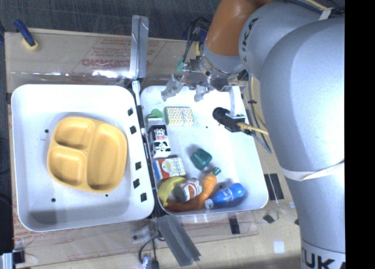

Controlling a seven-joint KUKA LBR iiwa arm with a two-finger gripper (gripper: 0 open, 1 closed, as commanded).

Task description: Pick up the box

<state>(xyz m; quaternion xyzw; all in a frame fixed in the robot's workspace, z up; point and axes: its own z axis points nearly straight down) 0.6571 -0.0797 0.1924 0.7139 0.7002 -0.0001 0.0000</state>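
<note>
The hand (186,89) hangs spread and holding nothing over the far end of the right bin (253,162), so this looks like the approach; next it likely needs to drop and close on the box (179,116), which lies flat just below it. Around the box lie a milk carton (160,139), banana (167,189), carrot (206,186) and blue bottle (227,195); the left bin (29,145) holds a yellow tray (88,153).
</note>
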